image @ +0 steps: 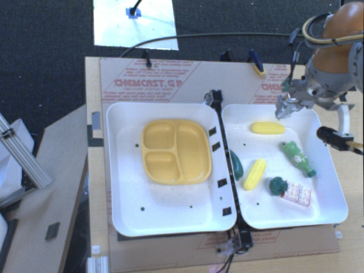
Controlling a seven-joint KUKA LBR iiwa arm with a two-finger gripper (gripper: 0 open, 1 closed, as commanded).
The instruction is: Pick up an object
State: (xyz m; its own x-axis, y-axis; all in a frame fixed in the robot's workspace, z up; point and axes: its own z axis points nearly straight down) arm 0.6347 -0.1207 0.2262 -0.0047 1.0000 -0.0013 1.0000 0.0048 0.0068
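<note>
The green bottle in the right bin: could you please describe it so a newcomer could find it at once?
Look at the right bin, the one without the yellow tray. Near its right wall lies the green bottle, tilted, below the upper corn cob. Unlike the dark green pieces nearby, it is light green and bottle-shaped.

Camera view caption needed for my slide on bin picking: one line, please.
Robot hand poised over the right bin of toy food, nearest a corn cob; yellow divided tray in the left bin.
</note>
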